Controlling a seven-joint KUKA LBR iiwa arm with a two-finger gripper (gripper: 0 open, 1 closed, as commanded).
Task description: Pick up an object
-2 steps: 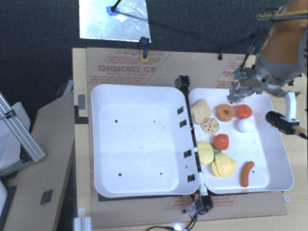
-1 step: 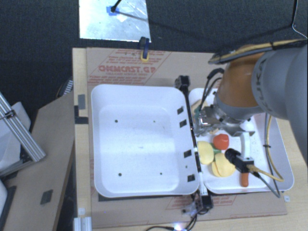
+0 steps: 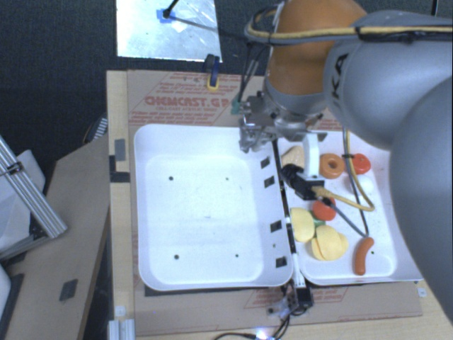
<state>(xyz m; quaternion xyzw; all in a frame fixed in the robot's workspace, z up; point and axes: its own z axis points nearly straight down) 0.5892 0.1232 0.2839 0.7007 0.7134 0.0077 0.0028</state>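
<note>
Though we cannot tell whether the gripper (image 3: pixel 248 139), over the far end of the bins' shared rim (image 3: pixel 277 227), is open or closed, we see a doughnut (image 3: pixel 330 165) by the right bin's (image 3: pixel 380 222) far edge and a sausage (image 3: pixel 362 255) near its front corner.

1. Red print reading "CHEMCAST GP" is running along the far edge of the brown board (image 3: pixel 177 99) lying under the 2 white bins (image 3: pixel 198 222).
2. Dark letters "KA" are showing on the grey arm (image 3: pixel 382 83); the rest of the word is hidden.
3. More red print is showing at the board's near edge, too small to read.
</note>
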